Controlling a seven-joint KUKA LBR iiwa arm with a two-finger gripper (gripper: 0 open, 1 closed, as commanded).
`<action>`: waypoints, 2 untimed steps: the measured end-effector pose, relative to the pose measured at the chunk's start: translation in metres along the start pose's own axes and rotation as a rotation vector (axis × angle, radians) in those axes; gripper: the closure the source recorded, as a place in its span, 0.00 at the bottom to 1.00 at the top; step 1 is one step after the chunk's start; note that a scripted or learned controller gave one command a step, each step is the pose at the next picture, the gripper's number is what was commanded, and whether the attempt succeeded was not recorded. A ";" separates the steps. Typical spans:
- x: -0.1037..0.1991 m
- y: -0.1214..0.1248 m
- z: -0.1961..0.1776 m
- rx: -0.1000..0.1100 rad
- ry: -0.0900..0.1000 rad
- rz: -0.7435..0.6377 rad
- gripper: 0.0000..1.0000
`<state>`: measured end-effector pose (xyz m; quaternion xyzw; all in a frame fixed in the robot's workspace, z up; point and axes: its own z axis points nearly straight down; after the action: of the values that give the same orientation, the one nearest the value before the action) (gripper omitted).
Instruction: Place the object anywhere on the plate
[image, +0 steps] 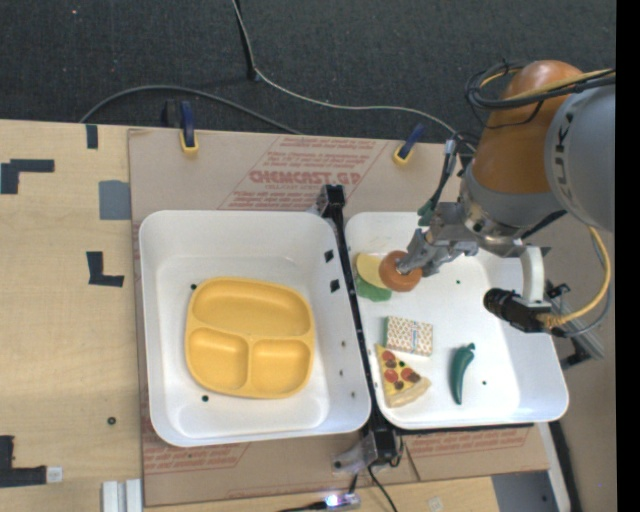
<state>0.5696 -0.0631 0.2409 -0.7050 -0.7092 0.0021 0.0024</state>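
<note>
Bench (60, 300): light wood, with a brown cardboard sheet (290, 170) laid on it under the bins, held at its far edge by two clamps (187, 128)

My arm (530, 150): grey, orange band above the wrist, reaching in from the right over the far part of the right bin

Bins, two, white and shallow, side by side and touching along a black middle seam. Left bin (160, 250) holds one yellow plate (250, 335) with three compartments, one long at the far side and two smaller at the near side; nothing lies on the plate. Right bin (540, 395) holds all the small things

My pincer (408, 264): low over the far left corner of the right bin, tip pressed right onto a brown round thing (400, 277), a doughnut by the look. Whether the fingers are parted or closed round it I cannot tell; the wrist covers them

Small things in the right bin, five counted:
- one brown doughnut, under my tip, not on the plate
- one yellow and green piece (370, 278), touching the doughnut's left side, against the bin's left wall
- one pizza slice (400, 375), near left corner
- one patterned packet (409, 335), just beyond the pizza slice
- one green pepper (461, 372), right of the pizza, apart from it
</note>
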 end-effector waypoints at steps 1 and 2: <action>0.056 0.021 0.007 -0.002 0.000 -0.001 1.00; 0.110 0.035 0.023 -0.001 -0.001 -0.001 1.00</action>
<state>0.6034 0.0475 0.2182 -0.7046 -0.7096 0.0020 0.0019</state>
